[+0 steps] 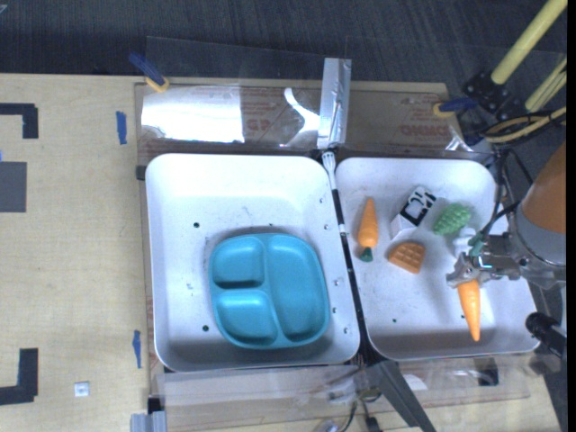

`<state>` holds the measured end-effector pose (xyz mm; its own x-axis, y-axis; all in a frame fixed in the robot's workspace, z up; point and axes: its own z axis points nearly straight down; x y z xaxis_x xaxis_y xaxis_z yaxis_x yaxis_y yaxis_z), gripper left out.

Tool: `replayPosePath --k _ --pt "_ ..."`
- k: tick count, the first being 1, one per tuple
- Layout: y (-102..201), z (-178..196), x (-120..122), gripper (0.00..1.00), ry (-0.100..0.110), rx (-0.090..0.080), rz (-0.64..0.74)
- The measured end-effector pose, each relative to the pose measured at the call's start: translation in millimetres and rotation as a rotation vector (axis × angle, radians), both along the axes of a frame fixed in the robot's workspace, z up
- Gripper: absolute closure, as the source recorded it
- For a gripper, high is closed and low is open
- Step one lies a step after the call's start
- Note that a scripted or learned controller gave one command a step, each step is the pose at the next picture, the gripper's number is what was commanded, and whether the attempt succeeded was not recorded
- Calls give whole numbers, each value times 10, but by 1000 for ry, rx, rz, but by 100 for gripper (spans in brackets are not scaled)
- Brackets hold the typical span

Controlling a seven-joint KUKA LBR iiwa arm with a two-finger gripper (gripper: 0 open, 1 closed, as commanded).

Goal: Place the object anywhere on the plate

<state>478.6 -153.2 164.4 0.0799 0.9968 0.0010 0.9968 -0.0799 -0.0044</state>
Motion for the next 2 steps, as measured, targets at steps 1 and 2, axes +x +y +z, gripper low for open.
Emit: replayPosePath --k 1,2 --pt "931 181 271 100 -1 1 56" --pt "1507 173 923 100 3 -3 -170"
